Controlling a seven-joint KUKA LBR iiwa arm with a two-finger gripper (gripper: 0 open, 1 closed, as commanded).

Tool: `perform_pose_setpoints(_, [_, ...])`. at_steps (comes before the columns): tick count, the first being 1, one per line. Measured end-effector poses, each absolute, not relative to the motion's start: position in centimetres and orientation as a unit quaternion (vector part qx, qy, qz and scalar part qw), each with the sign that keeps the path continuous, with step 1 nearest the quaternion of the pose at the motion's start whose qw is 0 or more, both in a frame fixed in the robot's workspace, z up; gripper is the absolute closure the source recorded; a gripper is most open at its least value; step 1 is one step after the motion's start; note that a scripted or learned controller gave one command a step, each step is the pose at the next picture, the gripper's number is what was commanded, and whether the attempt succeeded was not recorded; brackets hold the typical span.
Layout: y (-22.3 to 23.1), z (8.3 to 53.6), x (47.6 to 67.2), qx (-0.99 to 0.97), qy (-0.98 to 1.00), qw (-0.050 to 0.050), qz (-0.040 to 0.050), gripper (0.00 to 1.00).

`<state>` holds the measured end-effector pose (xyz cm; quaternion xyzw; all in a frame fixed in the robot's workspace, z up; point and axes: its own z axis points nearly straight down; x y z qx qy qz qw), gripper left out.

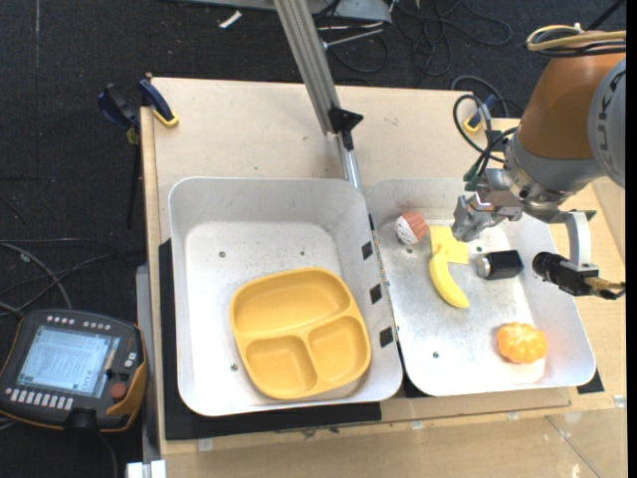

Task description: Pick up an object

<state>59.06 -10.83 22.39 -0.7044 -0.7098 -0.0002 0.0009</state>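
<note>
The yellow divided tray [299,342] lies nearest the camera, in the left bin [199,217], well apart from the action. In the right bin [557,366] the banana [447,272] sits just below the gripper [470,219], whose opening cannot be told from this angle. Smaller pieces crowd it: the orange [521,344] nearer the front, the black block [499,263] just beside the banana, the small red-and-white object [410,228] by the divider. A descent slightly off-centre would likely nudge the curved banana aside, or catch the block instead
</note>
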Motion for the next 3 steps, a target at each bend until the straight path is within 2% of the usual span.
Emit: perform_pose_setpoints(3, [5.6, 21.4, 61.5, -0.704, -0.710, 0.000, -0.0008, 1.00])
